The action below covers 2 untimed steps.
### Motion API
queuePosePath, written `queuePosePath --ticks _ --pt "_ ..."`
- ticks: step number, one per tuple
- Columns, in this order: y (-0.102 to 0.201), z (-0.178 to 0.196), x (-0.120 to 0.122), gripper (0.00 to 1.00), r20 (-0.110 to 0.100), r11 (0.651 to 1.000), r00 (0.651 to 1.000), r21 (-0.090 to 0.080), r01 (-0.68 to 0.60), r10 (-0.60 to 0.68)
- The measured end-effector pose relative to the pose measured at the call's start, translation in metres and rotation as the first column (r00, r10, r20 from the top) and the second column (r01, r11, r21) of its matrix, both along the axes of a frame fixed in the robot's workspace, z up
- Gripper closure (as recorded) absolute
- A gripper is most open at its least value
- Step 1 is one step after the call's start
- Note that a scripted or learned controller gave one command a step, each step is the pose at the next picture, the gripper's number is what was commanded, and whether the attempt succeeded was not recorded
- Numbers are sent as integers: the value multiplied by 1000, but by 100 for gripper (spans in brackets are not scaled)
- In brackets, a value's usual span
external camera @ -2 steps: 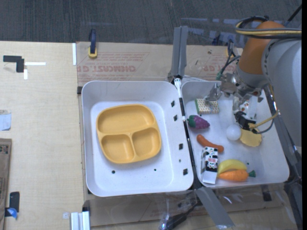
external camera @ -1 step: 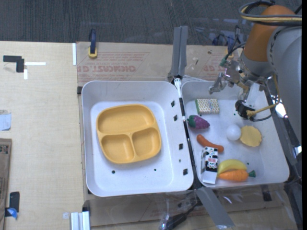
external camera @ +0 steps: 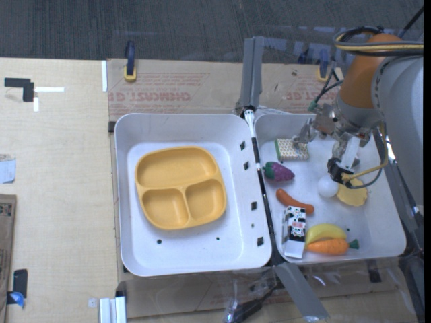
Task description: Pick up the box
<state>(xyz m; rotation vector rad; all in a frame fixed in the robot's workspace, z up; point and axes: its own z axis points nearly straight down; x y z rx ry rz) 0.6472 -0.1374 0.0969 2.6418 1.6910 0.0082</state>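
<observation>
Where closest to the camera, in the right bin (external camera: 385,226): black-and-white box (external camera: 294,231) lying flat beside the divider wall, banana (external camera: 326,232) and carrot (external camera: 328,247) just to its right. Farther back, red sausage (external camera: 294,199), white ball (external camera: 327,188), purple eggplant (external camera: 278,171). Beyond those, speckled sponge (external camera: 293,149) near the far wall, gripper (external camera: 310,133) poised just beside it, well apart from the box. Jaw state impossible to tell. Over in the left bin (external camera: 135,247), yellow divided plate (external camera: 180,186).
</observation>
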Motion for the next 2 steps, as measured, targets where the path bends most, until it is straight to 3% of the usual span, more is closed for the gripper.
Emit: queuePosePath --ticks 1,2 --pt "7 46 12 0 -7 999 999 0 54 -54" --pt "17 0 9 0 -1 995 995 -1 103 -103"
